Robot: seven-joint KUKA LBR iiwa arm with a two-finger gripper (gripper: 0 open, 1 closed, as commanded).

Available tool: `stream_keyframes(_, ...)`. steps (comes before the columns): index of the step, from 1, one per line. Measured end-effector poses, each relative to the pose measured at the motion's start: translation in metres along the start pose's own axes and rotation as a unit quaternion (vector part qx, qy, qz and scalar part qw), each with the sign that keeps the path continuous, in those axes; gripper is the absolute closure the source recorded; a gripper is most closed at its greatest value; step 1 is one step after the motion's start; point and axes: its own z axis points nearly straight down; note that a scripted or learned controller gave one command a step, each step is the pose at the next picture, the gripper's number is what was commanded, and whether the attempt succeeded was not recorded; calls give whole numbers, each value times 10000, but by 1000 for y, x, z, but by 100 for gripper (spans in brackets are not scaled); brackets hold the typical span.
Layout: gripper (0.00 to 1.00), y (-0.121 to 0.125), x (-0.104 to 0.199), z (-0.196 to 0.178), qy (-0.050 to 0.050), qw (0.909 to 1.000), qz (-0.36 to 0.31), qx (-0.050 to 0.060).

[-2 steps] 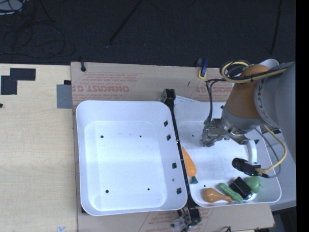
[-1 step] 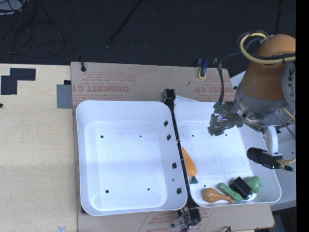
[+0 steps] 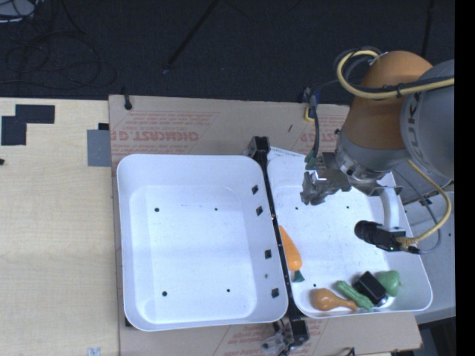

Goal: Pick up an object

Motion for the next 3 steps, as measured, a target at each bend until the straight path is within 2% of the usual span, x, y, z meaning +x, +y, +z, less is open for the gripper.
stream_keyframes(1, 100, -19, 78, -55, 13, 10000, -28, -18)
stream_keyframes(2, 100, -28, 123, -91, 6, 10000, -10, -12)
stream_keyframes(3, 100, -8, 77, 53, -20, 10000, 38, 69)
